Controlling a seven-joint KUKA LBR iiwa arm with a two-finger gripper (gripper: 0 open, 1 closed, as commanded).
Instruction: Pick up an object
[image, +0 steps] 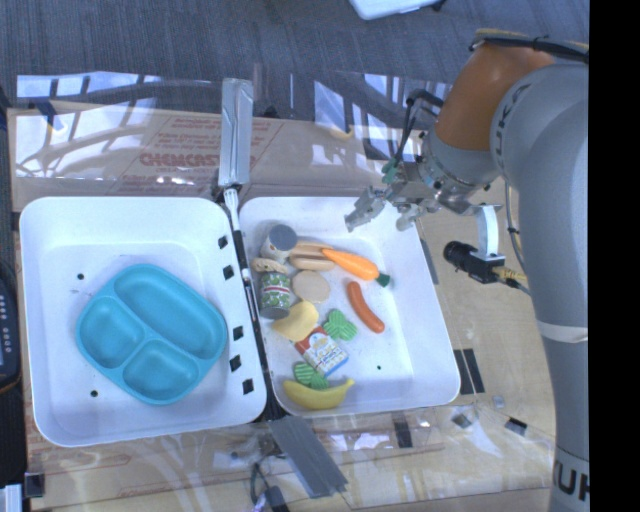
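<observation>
Just at seven o'clock from gripper (385, 212), fingers (360, 215) wide and empty: carrot (352, 264); probably light, hard, slippery; grab across middle.

Grey, smooth-shelled arm (560, 200), rounded at the joints. Just behind the jaws, a broad orange band (480, 85) wrapping the wrist. Thin black cables (408, 130) looping between band and jaws. Small gripper (383, 214) in dull silver metal, with two short angular fingers (358, 216). Far back from the jaws, black lettering (570, 485) on the grey shell.
</observation>
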